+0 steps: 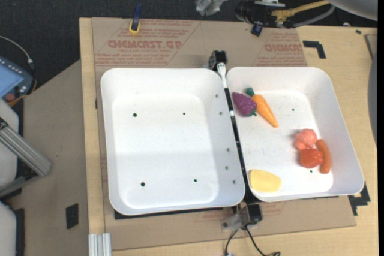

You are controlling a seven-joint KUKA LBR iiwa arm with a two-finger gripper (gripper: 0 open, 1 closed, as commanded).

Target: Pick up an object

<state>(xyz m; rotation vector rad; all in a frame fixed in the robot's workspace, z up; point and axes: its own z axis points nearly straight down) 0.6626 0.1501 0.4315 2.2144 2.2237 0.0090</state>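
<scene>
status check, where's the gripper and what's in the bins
Gripper up high beyond the bins' far edge, nothing between fingers. Carrot, purple piece, yellow piece in right bin. Nothing blocking.

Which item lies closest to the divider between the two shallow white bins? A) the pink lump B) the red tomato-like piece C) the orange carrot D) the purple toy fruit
D: the purple toy fruit sits in the right white bin right beside the centre divider, with the orange carrot on its far side, and the pink lump and red tomato-like piece nearer that bin's right wall.
</scene>
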